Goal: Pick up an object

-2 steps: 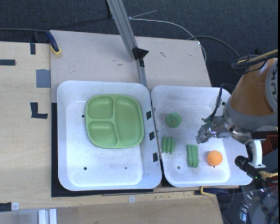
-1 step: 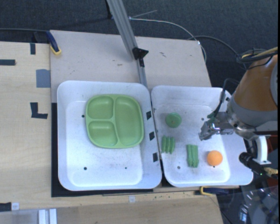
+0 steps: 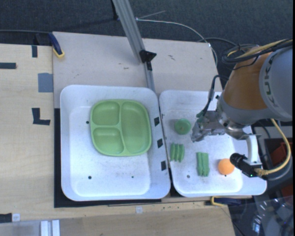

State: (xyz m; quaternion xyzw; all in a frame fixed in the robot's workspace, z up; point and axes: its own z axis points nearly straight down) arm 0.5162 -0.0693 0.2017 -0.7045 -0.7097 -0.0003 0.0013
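In the right white bin (image 3: 187, 186), right of centre frame, the dark two-finger gripper (image 3: 198, 133) hangs just beside a small round green piece (image 3: 182, 127); whether it is wide or narrow I cannot tell. Two ribbed green blocks (image 3: 177, 152) (image 3: 202, 163) and a small orange ball (image 3: 226, 166) lie lower in that bin, while a green divided plastic plate (image 3: 121, 127) sits in the left bin. A good pick would centre over the round green piece, descend straight and close evenly, clear of the bin wall.

A pale wooden bench (image 3: 103, 63) is seen across the frame; two shallow white bins are set on it side by side, left bin (image 3: 69, 146) centrally, right bin (image 3: 187, 102) toward the right
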